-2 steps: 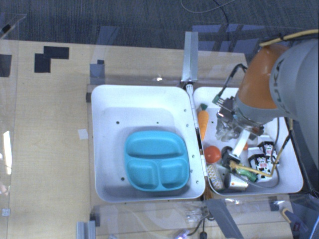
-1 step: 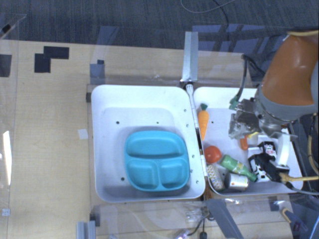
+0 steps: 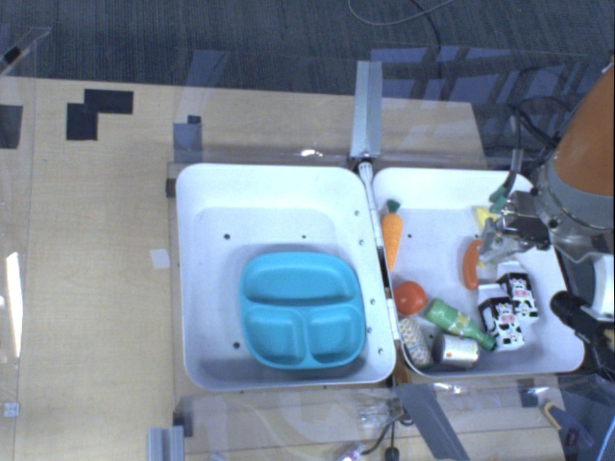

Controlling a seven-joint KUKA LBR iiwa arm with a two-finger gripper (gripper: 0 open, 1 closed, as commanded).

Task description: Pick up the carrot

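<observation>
Hovering over the right bin (image 3: pixel 538 195), the claw (image 3: pixel 500 241) sits low near the bin's far right side, and we cannot tell from this slanted view whether it is clenched or released; nothing shows held in it. Just beside it lies an orange oblong item (image 3: pixel 470 264), and below that a black-and-white patterned toy (image 3: pixel 509 312). Further left we see a green bottle (image 3: pixel 456 319), a small can (image 3: pixel 457 351) and a red ball (image 3: pixel 410 297). The carrot (image 3: pixel 391 230) lies well apart from the claw, along the bin's left wall, green top pointing away from us, beside the divider. To do this well, we judge, the arm should cross leftward, line up across the carrot's thick middle, and keep off the wall. The left bin (image 3: pixel 207 200) holds a blue divided plate (image 3: pixel 302 307).
</observation>
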